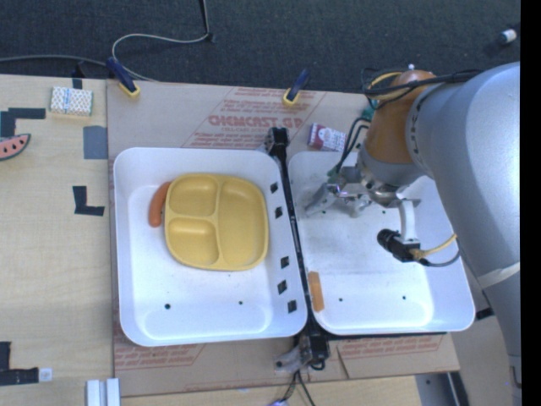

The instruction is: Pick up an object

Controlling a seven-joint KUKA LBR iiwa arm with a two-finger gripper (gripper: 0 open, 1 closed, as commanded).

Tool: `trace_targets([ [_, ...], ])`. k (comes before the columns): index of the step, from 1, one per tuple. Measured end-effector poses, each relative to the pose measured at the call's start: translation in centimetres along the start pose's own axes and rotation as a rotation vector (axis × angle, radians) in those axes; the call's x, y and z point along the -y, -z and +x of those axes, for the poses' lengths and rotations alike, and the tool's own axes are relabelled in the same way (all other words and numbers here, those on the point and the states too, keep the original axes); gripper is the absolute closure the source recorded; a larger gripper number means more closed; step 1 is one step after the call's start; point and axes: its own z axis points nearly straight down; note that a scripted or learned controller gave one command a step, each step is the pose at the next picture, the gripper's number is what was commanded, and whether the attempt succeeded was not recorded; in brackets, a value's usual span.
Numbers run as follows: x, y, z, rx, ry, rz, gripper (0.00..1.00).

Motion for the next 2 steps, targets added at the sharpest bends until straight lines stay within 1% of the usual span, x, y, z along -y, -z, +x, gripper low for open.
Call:
trace_targets([
  [1,-0.05,0.98,-0.01,0.002,0.001,-0.003,1.0],
  [2,-0.02,1.89,0.04,0.001,0.002,-0.001,1.0],
])
